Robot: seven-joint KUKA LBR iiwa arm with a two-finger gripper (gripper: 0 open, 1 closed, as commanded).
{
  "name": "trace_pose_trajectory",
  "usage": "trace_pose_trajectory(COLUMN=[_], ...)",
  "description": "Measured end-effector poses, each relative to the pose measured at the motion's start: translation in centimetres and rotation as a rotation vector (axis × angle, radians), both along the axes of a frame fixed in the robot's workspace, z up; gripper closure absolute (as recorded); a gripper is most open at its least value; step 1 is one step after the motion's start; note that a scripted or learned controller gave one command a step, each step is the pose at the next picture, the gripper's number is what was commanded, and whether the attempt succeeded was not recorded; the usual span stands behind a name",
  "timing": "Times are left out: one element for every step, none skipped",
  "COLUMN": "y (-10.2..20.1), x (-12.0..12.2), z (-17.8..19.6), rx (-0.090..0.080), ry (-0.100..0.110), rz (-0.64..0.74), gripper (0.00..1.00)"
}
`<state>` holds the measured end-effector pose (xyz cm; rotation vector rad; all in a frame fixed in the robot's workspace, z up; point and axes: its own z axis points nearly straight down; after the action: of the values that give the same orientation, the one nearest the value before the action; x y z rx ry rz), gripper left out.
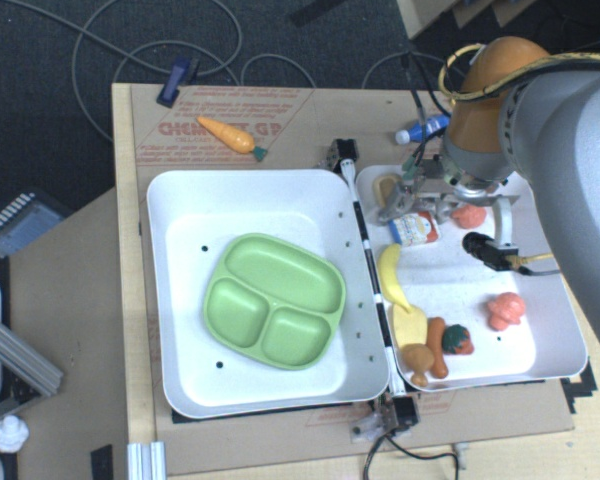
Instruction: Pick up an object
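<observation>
My gripper [418, 204] hangs low over the back left part of the right bin [540, 353]. Just in front of it lies a small white pot with a red and blue label [415, 231]. A pink-red lump [470, 215] sits just right of the gripper, and a tan piece [385, 186] just left of it. Further forward lie a yellow banana [390, 273], a yellow wedge [410, 326], an orange stick [437, 346], a red and green piece [457, 339] and a pink lump [505, 310].
The left bin [180, 218] holds a green divided plate [273, 300]. Behind the bins, on the cardboard, lie an orange toy carrot [230, 135] and a blue and white bottle [423, 130]. A blue clip [175, 81] sits at the bench's back edge.
</observation>
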<state>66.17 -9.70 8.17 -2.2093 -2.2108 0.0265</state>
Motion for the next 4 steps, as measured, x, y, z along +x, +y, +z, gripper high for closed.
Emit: trace_pose_trajectory(y=[-1.3, -0.5, -0.4, -0.4], x=[0.0, 0.0, 0.0, 0.1], z=[0.0, 0.0, 1.0, 1.0], rx=[0.004, 0.001, 0.001, 0.001], ry=[-0.001, -0.001, -0.002, -0.002], rz=[0.002, 0.0, 0.001, 0.001], gripper=[0.0, 0.0, 1.0, 0.0])
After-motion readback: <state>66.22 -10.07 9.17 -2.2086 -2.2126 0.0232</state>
